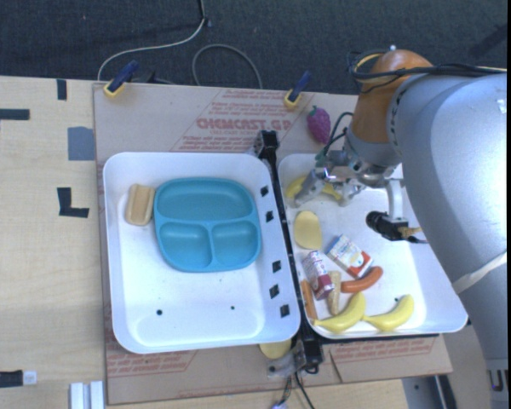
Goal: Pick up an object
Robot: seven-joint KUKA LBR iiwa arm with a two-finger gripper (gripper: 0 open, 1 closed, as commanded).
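Right bin (434, 309): pincer (328, 184) near divider edge.

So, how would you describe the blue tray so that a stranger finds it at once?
Look at the left white bin of the two. In its upper half lies the blue tray, with three compartments. Its only neighbour there is a small tan bread-like piece at its left edge; the tray is far larger and blue.

Noted: white left bin (119, 228) with blue sectioned tray (208, 223) and tan bread piece (140, 204); white right bin (434, 296) with yellow bananas (390, 313), red sausage (361, 281); purple fruit (318, 123) outside on brown board (230, 126).
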